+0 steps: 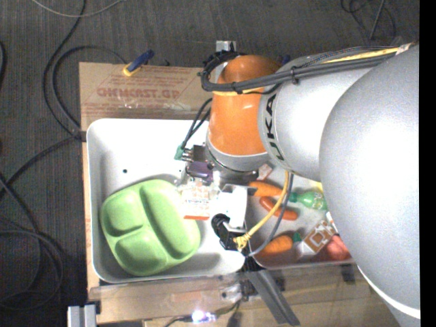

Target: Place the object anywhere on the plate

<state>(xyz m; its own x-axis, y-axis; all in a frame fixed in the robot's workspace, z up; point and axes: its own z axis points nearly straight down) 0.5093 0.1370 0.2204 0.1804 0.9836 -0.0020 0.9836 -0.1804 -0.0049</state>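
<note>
One gripper (202, 199) hangs under the orange band of the arm (238, 114), over the seam between the two bins and just above the right edge of the green plate (146, 227). Its lower end is masked by the wrist housing, labels and a loop of black and yellow cable, so whether it is spread, closed or clamped on anything cannot be told from this slanted view.

Just beside the tool, the plate lies flat in the left bin (109, 148), a rounded green dish split into compartments by raised ridges, with nothing seen resting on it.

Further out, in the right bin (300, 264), lie the toy foods from which the object must come: an orange carrot (283, 245) with a green top near the front wall, two more orange sticks (269, 189) partly under the wrist, a green-and-white piece (310, 199), and a brown-and-white block (320, 237) next to something pinkish. Much of that bin is hidden by the grey arm.

My judgement is that these are light, hollow or solid plastic pieces: stiff, not fragile, but smooth and rounded, so apt to slip or roll out of a two-finger pinch. The carrot looks best taken across its thick middle, fingers square to its long axis, rather than at the tapering tip or soft-looking top. A low release onto a plate compartment should keep it from rolling off.
</note>
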